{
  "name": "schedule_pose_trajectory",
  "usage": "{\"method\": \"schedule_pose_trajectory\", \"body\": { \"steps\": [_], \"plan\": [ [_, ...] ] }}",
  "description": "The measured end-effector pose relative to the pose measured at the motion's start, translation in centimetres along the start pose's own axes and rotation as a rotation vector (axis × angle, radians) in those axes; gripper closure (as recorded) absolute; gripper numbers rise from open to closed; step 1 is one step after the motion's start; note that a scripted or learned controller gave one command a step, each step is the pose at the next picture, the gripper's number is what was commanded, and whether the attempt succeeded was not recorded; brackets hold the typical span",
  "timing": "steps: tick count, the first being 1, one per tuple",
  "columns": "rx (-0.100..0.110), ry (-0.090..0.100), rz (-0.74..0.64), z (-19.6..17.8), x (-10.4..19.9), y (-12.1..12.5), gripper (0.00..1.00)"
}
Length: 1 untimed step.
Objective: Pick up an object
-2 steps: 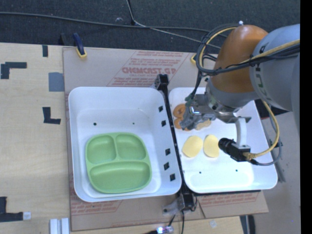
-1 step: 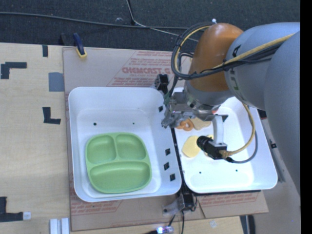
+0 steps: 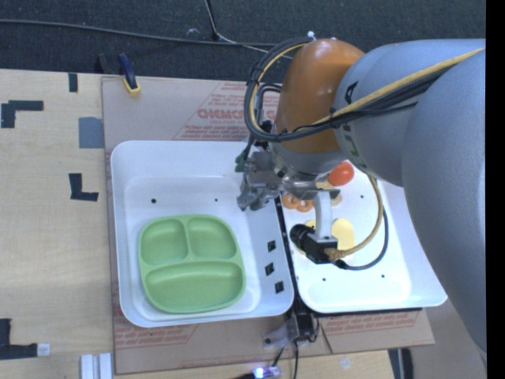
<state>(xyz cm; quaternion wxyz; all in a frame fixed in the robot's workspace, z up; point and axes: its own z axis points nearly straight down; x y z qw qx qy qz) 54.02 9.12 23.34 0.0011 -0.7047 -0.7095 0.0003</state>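
arm (image 3: 426,133) overhead | end effector (image 3: 304,204) grip state: cannot tell | toys (image 3: 341,174) beside it in right bin (image 3: 394,283) | centre over one toy before descending

Dark carpet (image 3: 95,6), wood bench (image 3: 47,235)

One fixed camera looks down at a slant from above the desk (image 3: 55,212), taking in both white bins (image 3: 126,180) fairly closely.
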Motion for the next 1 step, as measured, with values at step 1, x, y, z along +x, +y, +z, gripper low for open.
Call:
{"method": "schedule_pose_trajectory", "body": {
  "steps": [1],
  "plan": [
    [0.000,-0.002,0.004,0.00,-0.31,0.03,0.00]
  ]
}}
